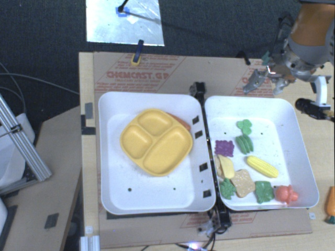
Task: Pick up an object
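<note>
My gripper (266, 83) hangs over the far rim of the right bin (298, 140), open, with nothing between its fingers. Below it in that bin lie toy foods. There is a green leafy piece (243, 125), a green pod (244, 143), purple grapes (224, 148), a yellow corn cob (262, 166), a pale yellow piece (226, 167), a bread slice (242, 182), two green pieces (264, 191) and an orange-red piece (286, 193). All of them sit well nearer the camera than the gripper.
The left bin (112, 182) holds a yellow divided plate (156, 141) with something reddish (183, 123) peeking out from under its far right edge. Black clips (199, 90) join the bins along the middle divider. A silver sheet (124, 14) lies beyond the bench.
</note>
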Robot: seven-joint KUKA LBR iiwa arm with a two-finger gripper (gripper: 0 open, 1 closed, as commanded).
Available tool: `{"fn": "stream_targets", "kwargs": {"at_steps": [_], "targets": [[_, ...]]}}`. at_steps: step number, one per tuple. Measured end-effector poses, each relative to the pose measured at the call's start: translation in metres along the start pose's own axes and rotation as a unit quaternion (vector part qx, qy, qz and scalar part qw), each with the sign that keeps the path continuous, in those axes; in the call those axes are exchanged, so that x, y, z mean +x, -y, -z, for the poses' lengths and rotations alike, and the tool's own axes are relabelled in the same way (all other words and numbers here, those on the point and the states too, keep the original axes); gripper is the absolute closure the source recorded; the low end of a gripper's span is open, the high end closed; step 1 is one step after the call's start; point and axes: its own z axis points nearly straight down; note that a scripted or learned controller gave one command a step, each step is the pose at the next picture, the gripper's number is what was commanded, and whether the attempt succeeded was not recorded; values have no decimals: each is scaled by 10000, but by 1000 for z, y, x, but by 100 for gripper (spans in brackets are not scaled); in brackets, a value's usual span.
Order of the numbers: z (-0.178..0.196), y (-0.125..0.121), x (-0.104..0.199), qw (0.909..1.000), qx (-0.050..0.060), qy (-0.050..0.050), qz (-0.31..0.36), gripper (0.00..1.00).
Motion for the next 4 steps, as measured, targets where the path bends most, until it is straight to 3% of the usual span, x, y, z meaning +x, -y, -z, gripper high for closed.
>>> {"fn": "stream_targets", "kwargs": {"at_steps": [1,2,3,4], "targets": [[-120,99,-45,9999,89,-12,-46,0],[-170,135,11,9999,-111,34,-7,0],[-184,74,31,10000,-34,-2,21,0],[-174,77,29,10000,-13,-4,4,100]]}}
